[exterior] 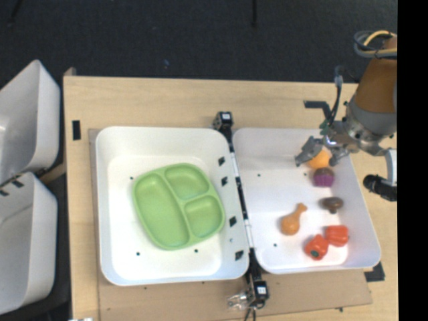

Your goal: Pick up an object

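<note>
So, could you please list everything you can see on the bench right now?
bench: one, pale wood, under both bins
left bin: one, white, holds the tray
right bin: one, white, holds the small items
tray: one, green, three compartments, middle of the left bin
yellow item: one, yellow-orange, far side of the right bin, right at the gripper
purple item: one, just below the yellow one
brown item: one, dark brown, right side of the right bin
drumstick: one, orange, centre of the right bin
red items: two, red-orange, side by side, near right corner
arm: one, grey with orange band, from the right
gripper: one, grey, over the yellow item
</note>
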You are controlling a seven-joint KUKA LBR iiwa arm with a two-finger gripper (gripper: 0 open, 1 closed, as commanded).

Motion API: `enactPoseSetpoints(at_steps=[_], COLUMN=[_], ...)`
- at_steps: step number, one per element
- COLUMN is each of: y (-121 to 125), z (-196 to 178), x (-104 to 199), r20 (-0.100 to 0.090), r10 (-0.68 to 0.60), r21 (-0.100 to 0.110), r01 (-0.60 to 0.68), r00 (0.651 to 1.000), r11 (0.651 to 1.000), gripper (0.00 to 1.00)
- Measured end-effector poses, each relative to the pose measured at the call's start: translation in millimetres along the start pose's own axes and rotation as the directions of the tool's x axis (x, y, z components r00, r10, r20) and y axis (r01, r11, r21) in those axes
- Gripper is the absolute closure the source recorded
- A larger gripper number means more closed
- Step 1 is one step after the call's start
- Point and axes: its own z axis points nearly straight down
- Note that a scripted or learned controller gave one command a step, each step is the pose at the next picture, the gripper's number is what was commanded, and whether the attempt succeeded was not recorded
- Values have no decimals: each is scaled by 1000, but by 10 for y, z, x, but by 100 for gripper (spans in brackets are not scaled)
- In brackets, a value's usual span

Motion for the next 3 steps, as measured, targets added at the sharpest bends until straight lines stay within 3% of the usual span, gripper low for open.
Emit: enactPoseSetpoints(at_steps=[1, 2, 3], y=[0, 13, -5], z=[461, 359, -204], x=[-21, -30, -121], r20=[1, 1, 2], r10=[3, 2, 4], r21=[0, -2, -9], r01=[-3, -2, -4], r00=[1000, 1000, 1000], r11=[1000, 1000, 1000], gripper=[0, 100, 100])
